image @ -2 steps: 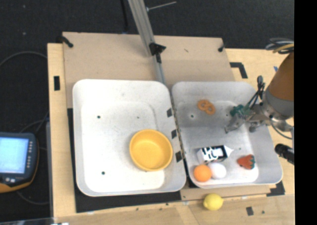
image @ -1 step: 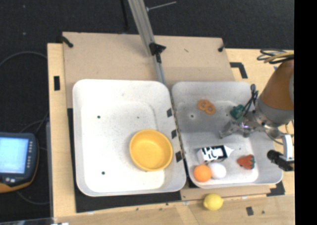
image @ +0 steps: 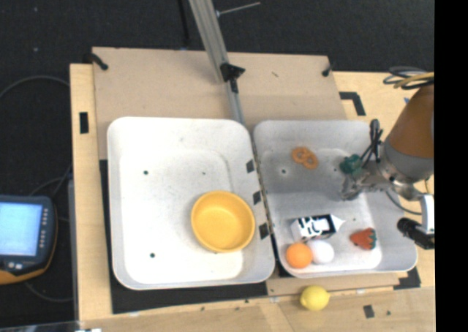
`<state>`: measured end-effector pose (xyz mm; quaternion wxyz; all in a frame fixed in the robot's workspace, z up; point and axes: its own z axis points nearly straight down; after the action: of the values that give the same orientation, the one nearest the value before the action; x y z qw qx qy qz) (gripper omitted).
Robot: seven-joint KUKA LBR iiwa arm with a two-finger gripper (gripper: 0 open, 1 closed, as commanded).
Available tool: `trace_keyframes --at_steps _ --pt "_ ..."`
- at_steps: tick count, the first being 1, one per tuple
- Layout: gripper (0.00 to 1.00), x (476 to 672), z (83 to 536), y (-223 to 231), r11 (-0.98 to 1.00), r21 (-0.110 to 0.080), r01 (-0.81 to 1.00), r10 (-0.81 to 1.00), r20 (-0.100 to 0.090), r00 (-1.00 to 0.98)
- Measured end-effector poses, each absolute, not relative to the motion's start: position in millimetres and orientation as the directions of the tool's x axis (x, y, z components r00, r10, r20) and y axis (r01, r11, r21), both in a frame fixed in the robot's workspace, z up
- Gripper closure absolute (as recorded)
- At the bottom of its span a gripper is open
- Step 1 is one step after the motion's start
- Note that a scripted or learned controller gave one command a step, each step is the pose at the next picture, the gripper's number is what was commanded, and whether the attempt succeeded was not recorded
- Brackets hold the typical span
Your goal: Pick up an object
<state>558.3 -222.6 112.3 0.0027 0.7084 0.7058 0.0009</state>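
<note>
In the right bin (image: 278, 140), jaws, grip state unclear, near a small green object (image: 352, 164), perhaps touching.

Even, fairly bright overhead light falls on the scene, and the two white bins (image: 183, 148) look washed out, nearly glaring, against the dim dark floor (image: 73, 1). Shadows are short and soft, such as the faint one under the yellow bowl (image: 222, 221). The whole picture is slightly soft and grainy, and small things lose their fine detail.
</note>
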Motion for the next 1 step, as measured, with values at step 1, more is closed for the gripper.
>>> trace_keyframes --at_steps 1 --pt "1.0 555.4 156.8 -223.5 -0.003 0.006 1.0 1.0 -0.001 0.003"
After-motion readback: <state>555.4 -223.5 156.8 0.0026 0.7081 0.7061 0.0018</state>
